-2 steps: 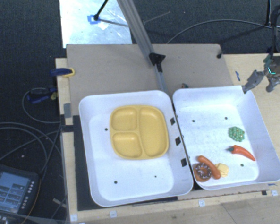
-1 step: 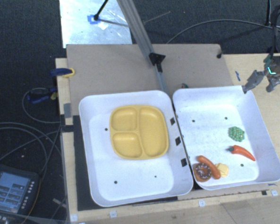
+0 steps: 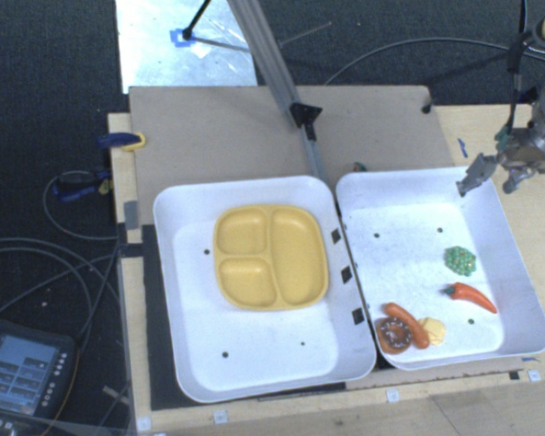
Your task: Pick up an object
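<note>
**Toy Food Waits as Arm Hovers at Bin's Far Corner**

Dark carpet and trailing cables ring a pale worktop (image 3: 276, 120) bearing two shallow white bins. At far right, the tool (image 3: 493, 177) hangs over the right bin's (image 3: 410, 213) far corner, fingers spread and gripping nothing, so the pick appears not yet begun. Near the bin's front edge lie a knobbly green broccoli (image 3: 459, 261), glossy orange carrot (image 3: 471, 295), sausage (image 3: 405, 322), ringed doughnut (image 3: 392, 335) and a yellowish piece (image 3: 434, 330) (all seemingly moulded plastic). The left bin (image 3: 193, 346) holds a smooth yellow divided plate (image 3: 270, 257).
</note>
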Tool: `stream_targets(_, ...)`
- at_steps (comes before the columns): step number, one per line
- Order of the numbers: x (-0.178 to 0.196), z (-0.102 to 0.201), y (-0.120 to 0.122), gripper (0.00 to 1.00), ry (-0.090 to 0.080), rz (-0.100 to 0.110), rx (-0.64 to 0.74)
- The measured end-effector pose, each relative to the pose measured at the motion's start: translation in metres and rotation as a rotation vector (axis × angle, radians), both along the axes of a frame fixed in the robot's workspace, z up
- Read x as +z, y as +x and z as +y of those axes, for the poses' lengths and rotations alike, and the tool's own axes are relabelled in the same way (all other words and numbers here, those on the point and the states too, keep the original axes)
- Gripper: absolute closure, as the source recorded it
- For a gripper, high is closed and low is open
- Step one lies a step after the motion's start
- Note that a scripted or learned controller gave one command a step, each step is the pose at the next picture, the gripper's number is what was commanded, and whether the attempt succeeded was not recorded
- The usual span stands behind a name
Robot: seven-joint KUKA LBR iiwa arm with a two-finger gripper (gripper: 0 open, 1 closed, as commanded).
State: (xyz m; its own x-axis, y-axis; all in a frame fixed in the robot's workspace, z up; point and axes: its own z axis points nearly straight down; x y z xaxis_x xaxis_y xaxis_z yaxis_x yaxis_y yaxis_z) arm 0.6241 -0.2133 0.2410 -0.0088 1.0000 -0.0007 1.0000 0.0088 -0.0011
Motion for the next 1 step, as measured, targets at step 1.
stream_targets(1,-0.0437,0.0010,-0.0063,0.00,0.000,0.001,-0.006)
